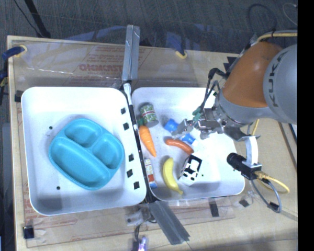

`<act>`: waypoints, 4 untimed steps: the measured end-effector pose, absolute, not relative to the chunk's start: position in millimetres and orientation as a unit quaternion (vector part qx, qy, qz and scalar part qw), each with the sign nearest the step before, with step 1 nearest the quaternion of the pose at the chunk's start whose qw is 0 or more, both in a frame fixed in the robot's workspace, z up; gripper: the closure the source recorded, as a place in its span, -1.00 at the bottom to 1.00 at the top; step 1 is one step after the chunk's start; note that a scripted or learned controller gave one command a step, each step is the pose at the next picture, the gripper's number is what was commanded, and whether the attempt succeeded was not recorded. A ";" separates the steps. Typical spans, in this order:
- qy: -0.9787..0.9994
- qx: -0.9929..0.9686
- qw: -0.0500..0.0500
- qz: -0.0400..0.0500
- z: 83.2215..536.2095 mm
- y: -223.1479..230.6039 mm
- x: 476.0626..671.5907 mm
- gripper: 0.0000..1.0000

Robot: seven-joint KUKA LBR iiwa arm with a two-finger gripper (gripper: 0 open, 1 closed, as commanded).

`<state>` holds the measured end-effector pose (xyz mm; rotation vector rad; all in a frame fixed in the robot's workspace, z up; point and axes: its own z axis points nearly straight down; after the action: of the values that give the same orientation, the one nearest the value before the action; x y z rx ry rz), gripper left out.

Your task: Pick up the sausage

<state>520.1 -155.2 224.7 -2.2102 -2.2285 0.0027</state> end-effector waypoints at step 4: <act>-0.766 -0.643 0.000 0.001 303.9 -169.8 556.9 1.00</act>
<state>556.9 -169.8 303.9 -2.0190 -2.4067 0.0017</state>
